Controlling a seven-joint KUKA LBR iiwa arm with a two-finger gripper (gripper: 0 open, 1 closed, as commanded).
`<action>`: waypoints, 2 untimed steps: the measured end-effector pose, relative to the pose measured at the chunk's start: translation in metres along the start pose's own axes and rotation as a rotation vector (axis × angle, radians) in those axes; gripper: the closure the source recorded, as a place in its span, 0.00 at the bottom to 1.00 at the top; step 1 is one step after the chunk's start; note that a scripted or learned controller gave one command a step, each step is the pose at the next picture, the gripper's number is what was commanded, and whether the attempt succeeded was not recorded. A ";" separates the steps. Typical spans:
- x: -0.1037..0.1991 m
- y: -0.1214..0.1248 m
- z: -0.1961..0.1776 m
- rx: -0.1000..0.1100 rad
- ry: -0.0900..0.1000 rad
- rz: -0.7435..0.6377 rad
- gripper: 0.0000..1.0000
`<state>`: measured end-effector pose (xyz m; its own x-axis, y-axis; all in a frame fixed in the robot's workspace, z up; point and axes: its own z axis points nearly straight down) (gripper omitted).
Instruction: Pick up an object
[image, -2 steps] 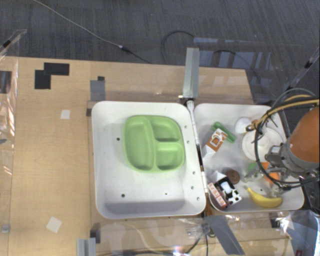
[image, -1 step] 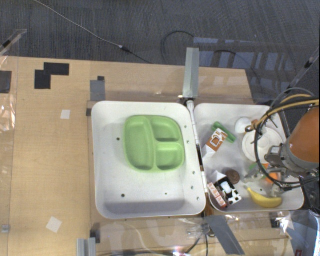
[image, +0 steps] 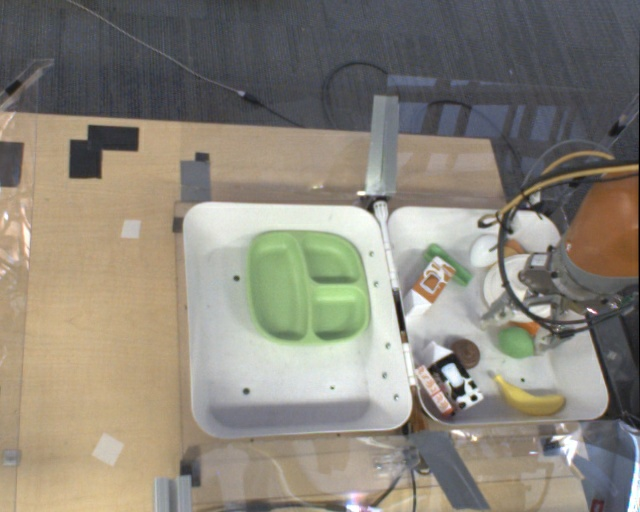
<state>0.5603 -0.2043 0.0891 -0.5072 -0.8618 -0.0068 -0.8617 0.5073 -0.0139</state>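
Green ball (image: 516, 342): lower right of frame, in the right bin (image: 590, 400), directly below the pincer (image: 527, 322), which hangs over it. Whether the pincer is apart or together cannot be told. Nearby: banana (image: 530, 398), brown round item (image: 464, 352), orange carton (image: 434, 280). Step, as judged: descent onto the ball, grasp unconfirmed. Next move calls for a centred closure, then a lift.

Bright, even light; glare along the bench's (image: 90, 330) near edge.

robotics lab, wooden bench (image: 90, 330), two white bins (image: 205, 300), cables (image: 540, 190), carpet floor (image: 250, 50)
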 end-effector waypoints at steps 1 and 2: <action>-0.024 -0.015 0.001 -0.003 0.000 0.092 0.00; -0.108 -0.010 0.000 0.001 0.005 -0.008 0.00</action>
<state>0.6237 -0.1164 0.0899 -0.5000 -0.8660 -0.0019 -0.8659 0.5000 -0.0154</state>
